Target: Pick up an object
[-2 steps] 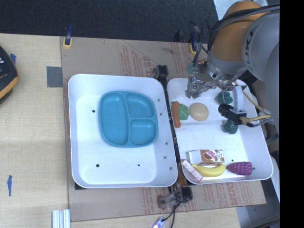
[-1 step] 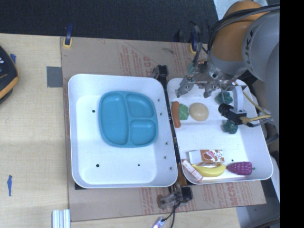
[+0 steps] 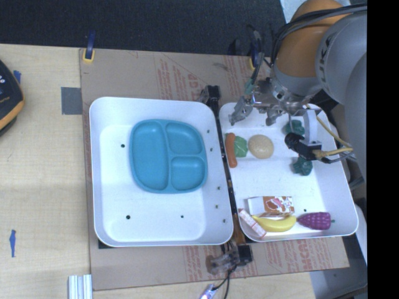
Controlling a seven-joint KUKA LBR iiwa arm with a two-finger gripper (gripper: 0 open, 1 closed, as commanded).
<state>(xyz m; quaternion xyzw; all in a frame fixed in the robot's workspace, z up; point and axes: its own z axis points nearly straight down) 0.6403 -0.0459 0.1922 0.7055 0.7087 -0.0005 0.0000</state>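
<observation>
Above the right bin's (image 3: 349, 192) far rim, I see my tool (image 3: 255, 112) spread apart and empty; descending there risks striking the rim instead of the potato (image 3: 261, 146).

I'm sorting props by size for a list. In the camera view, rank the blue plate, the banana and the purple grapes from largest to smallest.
1. blue plate, by far
2. banana
3. purple grapes
</observation>
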